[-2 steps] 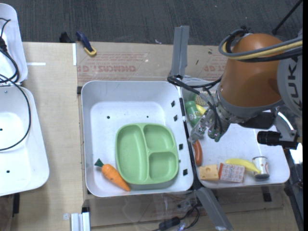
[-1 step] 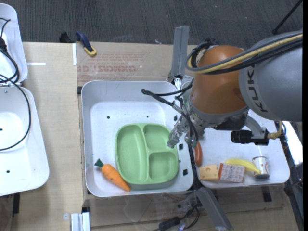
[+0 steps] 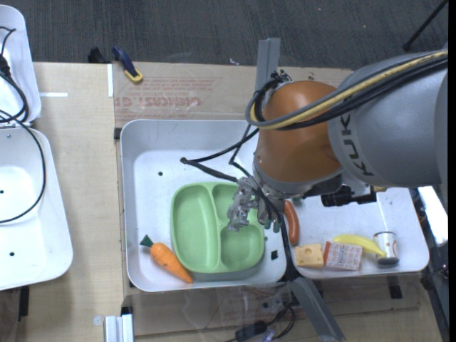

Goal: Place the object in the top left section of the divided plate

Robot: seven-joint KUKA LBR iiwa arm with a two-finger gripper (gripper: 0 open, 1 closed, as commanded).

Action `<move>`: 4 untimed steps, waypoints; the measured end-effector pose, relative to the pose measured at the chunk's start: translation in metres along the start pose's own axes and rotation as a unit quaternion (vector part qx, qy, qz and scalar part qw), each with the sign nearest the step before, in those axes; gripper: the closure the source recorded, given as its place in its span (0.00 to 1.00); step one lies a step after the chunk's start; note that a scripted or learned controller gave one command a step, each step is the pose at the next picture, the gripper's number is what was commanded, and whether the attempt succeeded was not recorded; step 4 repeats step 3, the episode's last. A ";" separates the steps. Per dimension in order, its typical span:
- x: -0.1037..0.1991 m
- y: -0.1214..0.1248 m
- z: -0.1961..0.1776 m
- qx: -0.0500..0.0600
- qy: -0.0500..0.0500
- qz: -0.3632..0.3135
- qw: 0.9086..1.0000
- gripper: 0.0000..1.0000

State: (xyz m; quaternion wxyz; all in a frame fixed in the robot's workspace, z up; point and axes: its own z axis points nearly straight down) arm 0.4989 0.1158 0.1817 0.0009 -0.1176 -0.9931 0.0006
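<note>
A green divided plate lies in the left white bin, with one long section on its left and two smaller ones on its right. My gripper hangs low over the ridge between the two smaller sections, below the orange wrist band. I can make out no object in it. An orange carrot lies in the bin against the plate's lower left rim. The arm hides the plate's upper right corner.
The right bin holds a red sausage by the shared wall, a cheese wedge, a red and white packet, a banana and a small can. Black cables trail over the left bin.
</note>
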 end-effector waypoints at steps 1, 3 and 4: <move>0.000 0.000 0.000 0.000 0.000 0.000 1.000 0.00; -0.001 -0.001 -0.008 0.000 0.000 0.003 1.000 0.00; -0.001 -0.001 -0.008 0.000 0.000 0.003 1.000 0.00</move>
